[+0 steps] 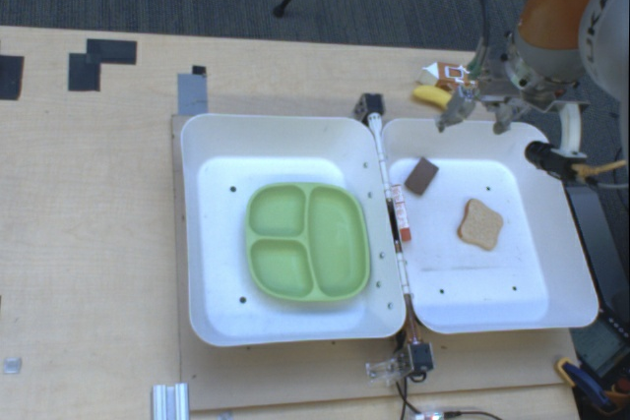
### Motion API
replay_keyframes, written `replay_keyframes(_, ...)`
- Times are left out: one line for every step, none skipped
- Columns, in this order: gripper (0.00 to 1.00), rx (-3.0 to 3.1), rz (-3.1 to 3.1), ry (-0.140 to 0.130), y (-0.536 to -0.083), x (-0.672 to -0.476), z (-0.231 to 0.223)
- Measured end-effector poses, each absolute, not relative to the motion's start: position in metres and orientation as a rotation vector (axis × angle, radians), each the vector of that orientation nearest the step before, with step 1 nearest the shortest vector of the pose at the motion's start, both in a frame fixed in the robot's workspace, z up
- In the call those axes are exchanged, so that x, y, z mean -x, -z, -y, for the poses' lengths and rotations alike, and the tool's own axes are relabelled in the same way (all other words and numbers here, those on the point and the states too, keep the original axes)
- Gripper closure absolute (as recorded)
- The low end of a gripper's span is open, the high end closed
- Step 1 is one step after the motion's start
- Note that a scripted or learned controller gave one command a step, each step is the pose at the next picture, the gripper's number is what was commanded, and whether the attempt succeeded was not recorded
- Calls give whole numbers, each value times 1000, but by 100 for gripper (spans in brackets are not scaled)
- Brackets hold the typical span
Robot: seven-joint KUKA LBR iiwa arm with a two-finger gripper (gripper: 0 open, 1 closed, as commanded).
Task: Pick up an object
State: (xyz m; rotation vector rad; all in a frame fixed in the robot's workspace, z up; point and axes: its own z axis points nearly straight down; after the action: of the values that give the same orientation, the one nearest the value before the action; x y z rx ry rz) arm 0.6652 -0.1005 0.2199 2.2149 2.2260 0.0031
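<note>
Gripper (477, 113) of my grey arm hangs over the right white bin's (551, 310) far rim, fingers spread, holding nothing. Inside that bin: tan bread slice (480, 224), brown block (421, 176). Left bin (212, 310) holds a green divided plate (307, 242) on pale wood bench (89, 241).

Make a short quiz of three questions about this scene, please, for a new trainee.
1. True or false: the green divided plate lies in the left bin.
2. Which two things lie in the right bin?
A. A brown block and a slice of bread
B. A spoon and a cup
C. Two green plates
3. Fill the gap: the gripper is above the ____ rim of the right bin.

Key:
1. True.
2. A: the brown block and the slice of bread.
3. Far.
</note>
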Motion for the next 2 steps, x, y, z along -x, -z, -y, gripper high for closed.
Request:
replay_keyframes(0, -2215, -2223, -6, -96, -630, 107)
replay_keyframes(0, -2219, -2223, -3, -137, -558, 90)
